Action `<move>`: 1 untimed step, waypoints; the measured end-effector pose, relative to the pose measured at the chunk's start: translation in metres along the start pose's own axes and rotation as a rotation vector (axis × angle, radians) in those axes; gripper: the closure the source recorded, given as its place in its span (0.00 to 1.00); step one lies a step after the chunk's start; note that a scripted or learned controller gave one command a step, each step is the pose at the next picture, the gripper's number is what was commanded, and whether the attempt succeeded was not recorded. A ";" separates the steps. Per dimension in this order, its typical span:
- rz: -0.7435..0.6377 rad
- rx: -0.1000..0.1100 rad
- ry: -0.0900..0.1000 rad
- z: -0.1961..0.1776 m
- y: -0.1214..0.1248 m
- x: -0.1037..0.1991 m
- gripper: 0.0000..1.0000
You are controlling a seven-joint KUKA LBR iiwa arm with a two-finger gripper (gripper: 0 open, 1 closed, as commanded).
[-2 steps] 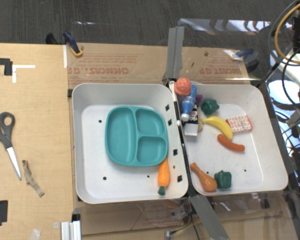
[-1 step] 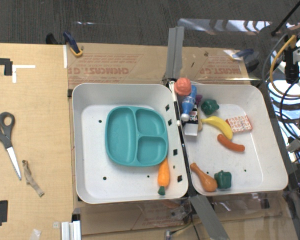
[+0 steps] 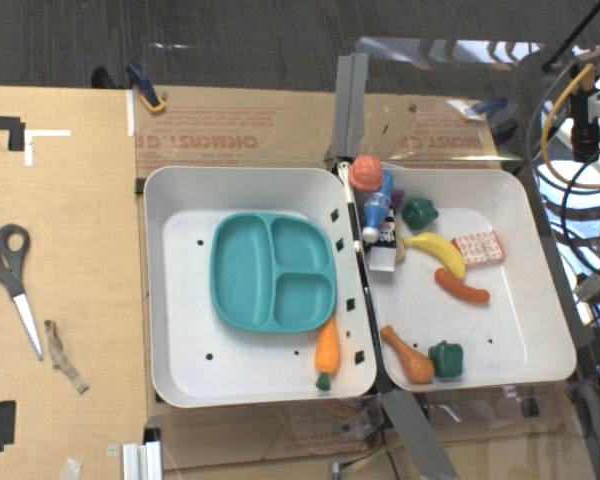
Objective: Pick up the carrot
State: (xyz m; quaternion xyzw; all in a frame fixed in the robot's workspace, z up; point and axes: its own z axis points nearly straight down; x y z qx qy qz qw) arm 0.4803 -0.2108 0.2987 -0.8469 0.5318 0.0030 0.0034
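There were 2 white bins: the left bin (image 3: 170,298) and the right bin (image 3: 520,308). The left bin held 1 teal divided plate (image 3: 273,271) and 1 carrot (image 3: 326,350) just beside that plate's lower right corner. The right bin held 1 banana (image 3: 436,250), 1 sausage (image 3: 462,286), 1 drumstick (image 3: 407,358), 2 green peppers (image 3: 419,211) (image 3: 446,359), 1 peach-coloured ball (image 3: 366,174), 1 small bottle (image 3: 376,211) and 1 red-and-white packet (image 3: 478,247). Left of the bins, 1 pair of scissors (image 3: 12,283) lay on the desk (image 3: 70,218).

The cardboard sheet (image 3: 230,133) at twelve o'clock behind the bins carries red print, upside down and mirrored. I can't make out the words.
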 end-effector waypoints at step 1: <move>0.001 0.002 -0.004 -0.008 -0.003 -0.001 1.00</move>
